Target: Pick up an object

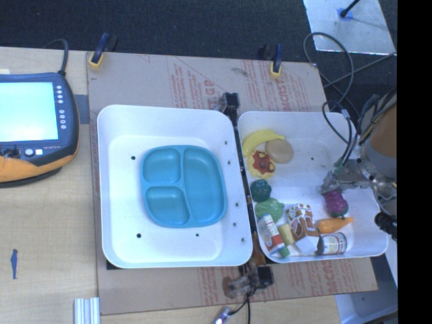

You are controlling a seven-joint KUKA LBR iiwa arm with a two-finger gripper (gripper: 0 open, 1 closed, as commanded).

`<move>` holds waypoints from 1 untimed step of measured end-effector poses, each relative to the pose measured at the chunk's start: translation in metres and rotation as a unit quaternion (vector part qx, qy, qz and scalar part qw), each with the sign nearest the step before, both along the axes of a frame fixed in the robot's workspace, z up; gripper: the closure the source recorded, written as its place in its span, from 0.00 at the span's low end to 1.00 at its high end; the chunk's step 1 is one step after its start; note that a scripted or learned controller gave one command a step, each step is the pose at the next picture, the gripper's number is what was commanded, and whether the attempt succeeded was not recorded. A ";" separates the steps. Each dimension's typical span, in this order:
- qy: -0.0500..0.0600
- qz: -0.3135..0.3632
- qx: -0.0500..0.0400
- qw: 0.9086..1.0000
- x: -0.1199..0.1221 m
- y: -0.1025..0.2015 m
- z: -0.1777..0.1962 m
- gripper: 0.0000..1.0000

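My pincer [341, 182] hangs over the right bin [307, 123], near its right wall. I cannot tell if my pincer is wide or narrow. Far to the left of it sits the left bin [111, 181], with a blue plate [183, 185] inside. The yellow banana [260, 140] lies to the upper left of my pincer. The orange carrot [333, 225] lies a bit below it. The purple toy [335, 202] sits just under my pincer, very close. The green toy [260, 190] is off to its left.
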State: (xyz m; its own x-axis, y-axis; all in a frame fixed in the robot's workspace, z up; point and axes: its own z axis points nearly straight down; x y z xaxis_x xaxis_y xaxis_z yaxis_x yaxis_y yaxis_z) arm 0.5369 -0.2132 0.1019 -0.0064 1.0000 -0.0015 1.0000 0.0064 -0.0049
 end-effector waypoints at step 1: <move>-0.002 -0.001 0.001 1.000 0.052 0.050 0.054 1.00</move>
State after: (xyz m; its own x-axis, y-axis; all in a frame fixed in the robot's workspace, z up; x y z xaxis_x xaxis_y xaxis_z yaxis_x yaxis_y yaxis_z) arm 0.5890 -0.1627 0.1556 -0.0045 1.0000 0.0014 1.0000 0.0045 -0.0006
